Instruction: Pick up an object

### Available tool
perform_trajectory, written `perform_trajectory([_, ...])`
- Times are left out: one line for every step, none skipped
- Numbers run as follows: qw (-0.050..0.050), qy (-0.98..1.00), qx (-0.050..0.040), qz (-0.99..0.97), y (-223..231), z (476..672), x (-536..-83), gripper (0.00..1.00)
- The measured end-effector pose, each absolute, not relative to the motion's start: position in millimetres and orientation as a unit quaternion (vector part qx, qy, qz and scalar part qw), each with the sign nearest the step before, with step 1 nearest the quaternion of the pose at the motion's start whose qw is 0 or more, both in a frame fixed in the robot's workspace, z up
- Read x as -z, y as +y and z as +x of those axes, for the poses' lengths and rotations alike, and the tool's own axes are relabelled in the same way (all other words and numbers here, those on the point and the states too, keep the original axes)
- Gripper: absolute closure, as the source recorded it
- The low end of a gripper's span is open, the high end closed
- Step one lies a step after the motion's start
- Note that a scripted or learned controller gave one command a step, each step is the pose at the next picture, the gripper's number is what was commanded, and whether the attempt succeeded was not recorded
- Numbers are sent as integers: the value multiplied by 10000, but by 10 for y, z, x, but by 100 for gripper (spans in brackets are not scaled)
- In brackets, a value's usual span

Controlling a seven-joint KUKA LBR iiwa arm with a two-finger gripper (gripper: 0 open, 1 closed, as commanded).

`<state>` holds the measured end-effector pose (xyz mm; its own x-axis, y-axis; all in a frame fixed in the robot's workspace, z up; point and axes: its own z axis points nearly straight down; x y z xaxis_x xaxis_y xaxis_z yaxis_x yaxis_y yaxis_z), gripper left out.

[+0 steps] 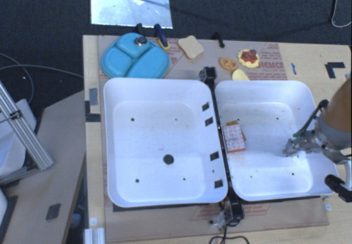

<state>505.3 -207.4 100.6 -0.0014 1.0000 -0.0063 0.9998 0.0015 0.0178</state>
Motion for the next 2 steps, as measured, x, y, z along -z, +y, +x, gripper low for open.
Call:
perform_trajectory([54,7100,-17,7042,-1587,5589,-876,100])
perform_trajectory([-12,7098,-6,7044,-831,5117,-1173,100])
